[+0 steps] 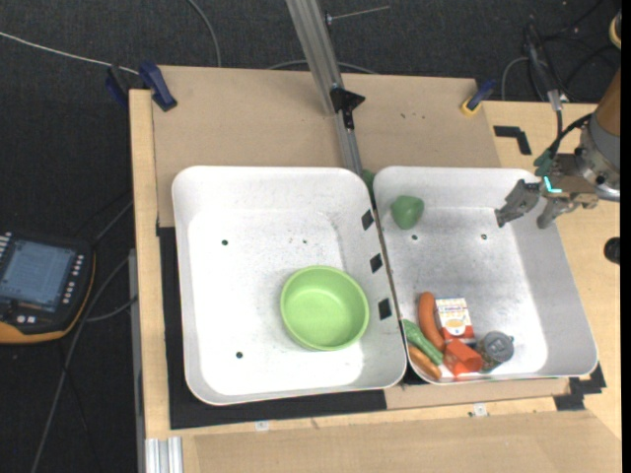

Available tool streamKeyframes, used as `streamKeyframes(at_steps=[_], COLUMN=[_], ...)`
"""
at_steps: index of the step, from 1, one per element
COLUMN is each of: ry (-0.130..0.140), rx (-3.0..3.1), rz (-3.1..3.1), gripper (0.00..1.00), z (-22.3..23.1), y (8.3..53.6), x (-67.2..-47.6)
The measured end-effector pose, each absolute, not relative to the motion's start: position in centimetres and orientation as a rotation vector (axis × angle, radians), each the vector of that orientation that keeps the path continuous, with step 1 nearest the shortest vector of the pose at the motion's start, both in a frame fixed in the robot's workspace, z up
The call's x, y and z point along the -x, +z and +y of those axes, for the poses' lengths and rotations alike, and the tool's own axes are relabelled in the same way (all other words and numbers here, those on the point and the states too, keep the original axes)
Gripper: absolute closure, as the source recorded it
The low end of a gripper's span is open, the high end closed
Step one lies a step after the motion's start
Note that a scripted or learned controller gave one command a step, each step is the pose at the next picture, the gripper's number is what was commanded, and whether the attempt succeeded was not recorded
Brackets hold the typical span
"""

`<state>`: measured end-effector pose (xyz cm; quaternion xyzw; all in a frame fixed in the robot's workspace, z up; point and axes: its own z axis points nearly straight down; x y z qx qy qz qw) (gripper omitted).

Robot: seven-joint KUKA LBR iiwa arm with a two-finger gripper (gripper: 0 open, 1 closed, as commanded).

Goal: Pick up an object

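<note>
My gripper (530,208) hangs over the upper right of the right bin (532,274), its two dark fingers spread open with nothing between them. A small green round object (406,209) lies at the bin's upper left, well to the left of the gripper. Heaped in the near left corner of that bin are an orange sausage-like piece (428,315), a small orange and white box (454,314), a carrot with a green pod (424,355), a red piece (461,356) and a grey round part (495,345).
In the left bin (227,264) a light green bowl (323,307) sits near the front right. A metal pole (320,52) slants down to the divide between the bins. A handheld pendant (39,279) lies off the bench at far left.
</note>
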<state>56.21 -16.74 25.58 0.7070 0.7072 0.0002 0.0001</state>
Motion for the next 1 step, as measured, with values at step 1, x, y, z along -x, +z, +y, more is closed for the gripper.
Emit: streamKeyframes(at_steps=[1], ry=[0.001], rx=[-2.221], rz=[2.222], gripper=[0.0], z=[-16.74], y=[25.57], x=[-56.21])
